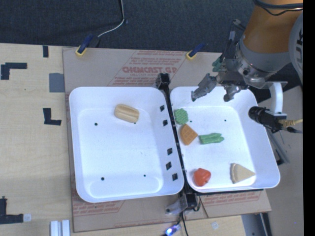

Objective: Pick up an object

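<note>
Fingers (215,89) hang apart over the right bin (258,132)'s far edge; we judge the green pickle (211,138) light, stiff, graspable across its middle.

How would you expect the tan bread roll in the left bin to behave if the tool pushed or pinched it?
The bread roll looks rounded and oblong, so it may roll when nudged sideways. It appears to be a small toy, probably light and stiff. Its smooth surface might slip.
</note>
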Tool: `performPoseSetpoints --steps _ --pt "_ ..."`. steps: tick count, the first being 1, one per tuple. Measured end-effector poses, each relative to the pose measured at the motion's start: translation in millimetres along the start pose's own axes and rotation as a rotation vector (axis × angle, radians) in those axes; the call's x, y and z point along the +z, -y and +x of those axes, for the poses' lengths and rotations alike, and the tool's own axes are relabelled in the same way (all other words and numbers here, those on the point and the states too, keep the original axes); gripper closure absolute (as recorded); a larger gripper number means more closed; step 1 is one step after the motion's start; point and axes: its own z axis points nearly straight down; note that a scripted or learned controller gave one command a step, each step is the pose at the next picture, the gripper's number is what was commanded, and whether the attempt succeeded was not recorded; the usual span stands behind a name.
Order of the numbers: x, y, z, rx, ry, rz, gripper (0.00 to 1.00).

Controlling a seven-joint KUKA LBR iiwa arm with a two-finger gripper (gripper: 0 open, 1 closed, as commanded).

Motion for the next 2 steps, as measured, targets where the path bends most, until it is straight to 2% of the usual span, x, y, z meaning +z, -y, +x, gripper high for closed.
performPoseSetpoints --steps 1,2 --pt "174 29 -13 0.010 0.001 0.035 0.00" --pt "56 32 32 0.002 -0.001 0.009 0.00"
